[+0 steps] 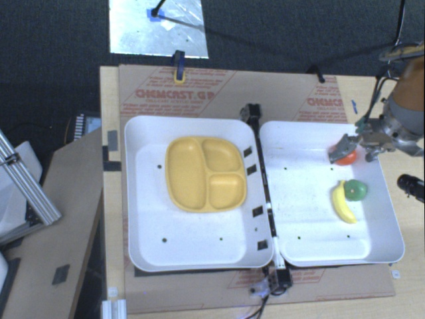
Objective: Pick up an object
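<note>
My gripper (356, 147) hangs over the far right part of the right bin (312, 244), reaching in from the right edge. A small orange-red object (345, 157) shows just under its left side, partly hidden by it; whether it is held or lying on the bin floor I cannot tell. Nearer the front, a yellow banana (343, 205) lies on the bin floor. A green round object (357, 190) touches the banana's upper end. Both are a short way in front of the gripper and apart from it.
A yellow divided plate (204, 173) lies in the middle of the left bin (136, 198). A dark divider with clips (260, 178) runs between the two bins. The right bin's left half is bare white floor.
</note>
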You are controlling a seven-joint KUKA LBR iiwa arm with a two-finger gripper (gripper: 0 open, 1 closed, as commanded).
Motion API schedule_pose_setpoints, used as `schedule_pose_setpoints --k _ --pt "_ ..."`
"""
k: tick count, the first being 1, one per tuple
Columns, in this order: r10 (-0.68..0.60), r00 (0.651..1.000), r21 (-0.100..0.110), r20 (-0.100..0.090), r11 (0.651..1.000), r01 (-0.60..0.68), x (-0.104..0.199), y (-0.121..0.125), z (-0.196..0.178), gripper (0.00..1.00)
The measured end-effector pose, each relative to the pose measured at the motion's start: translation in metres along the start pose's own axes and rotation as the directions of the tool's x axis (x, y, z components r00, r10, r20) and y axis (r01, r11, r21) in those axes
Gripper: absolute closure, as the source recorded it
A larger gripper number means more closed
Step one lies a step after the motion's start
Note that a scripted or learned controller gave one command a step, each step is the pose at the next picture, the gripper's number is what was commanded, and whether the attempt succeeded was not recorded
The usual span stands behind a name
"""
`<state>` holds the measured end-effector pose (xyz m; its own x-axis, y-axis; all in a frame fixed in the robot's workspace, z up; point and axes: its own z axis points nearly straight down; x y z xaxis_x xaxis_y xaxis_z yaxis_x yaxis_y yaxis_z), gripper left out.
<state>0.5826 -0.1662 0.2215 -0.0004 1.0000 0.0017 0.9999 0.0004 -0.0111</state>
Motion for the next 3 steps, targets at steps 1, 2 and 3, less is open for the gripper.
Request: schedule_pose_setpoints --k 1,2,3 --pt "-0.003 1.000 -0.012 0.002 1.000 0.003 0.001 0.002 -0.007 0.00" --pt "-0.002 1.000 -0.010 0.002 1.000 0.002 0.001 0.006 0.034 0.00" --pt "-0.001 1.000 -0.009 0.001 1.000 0.001 0.004 -0.001 0.092 0.00"
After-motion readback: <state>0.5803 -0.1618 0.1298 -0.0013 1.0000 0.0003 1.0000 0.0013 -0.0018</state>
